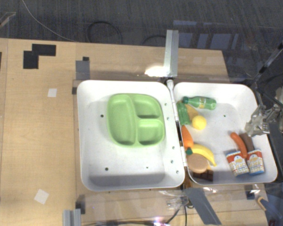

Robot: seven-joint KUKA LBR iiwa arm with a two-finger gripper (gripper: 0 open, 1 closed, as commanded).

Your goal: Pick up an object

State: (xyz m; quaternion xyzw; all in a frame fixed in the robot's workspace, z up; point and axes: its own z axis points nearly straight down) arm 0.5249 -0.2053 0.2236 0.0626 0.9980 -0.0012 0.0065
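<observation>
The right bin [226, 91] holds toy food. A green bottle [200, 102] lies at its far left, with a yellow lemon [199, 122] just below it. An orange carrot [187, 135], a banana [203, 153] and a round brown bun [197, 163] line the left wall. A red sausage [239, 144] and two small cartons [245, 163] sit at the near right. My gripper [258, 124] hangs over the bin's right side, just above and right of the sausage, with nothing visibly in it.
The left bin [92, 164] holds a green divided plate [135, 119] in its middle. A metal post [171, 53] stands behind the wall between the two bins. Bare wooden bench [33, 140] stretches to the left.
</observation>
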